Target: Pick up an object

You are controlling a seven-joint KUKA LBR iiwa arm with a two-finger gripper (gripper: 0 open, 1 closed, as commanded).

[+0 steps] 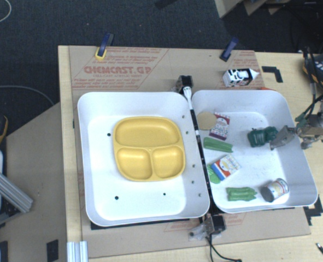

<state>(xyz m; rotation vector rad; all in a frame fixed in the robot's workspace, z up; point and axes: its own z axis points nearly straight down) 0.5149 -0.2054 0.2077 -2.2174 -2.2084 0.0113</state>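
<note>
Nothing is lifted yet: the claw (pixel 284 137) sits beside the dark green object (pixel 261 136) in the right bin (pixel 298 162); whether it is spread or pinching, I cannot tell.

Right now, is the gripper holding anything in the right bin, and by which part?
It cannot be told. The gripper sits right beside the dark green object in the right bin, but no grasp is clearly visible.

Yellow divided tray (pixel 148 147) in white left bin (pixel 95 162); dark green object (pixel 261 136), possibly toy; black-and-white patterned box (pixel 240 77).
</note>
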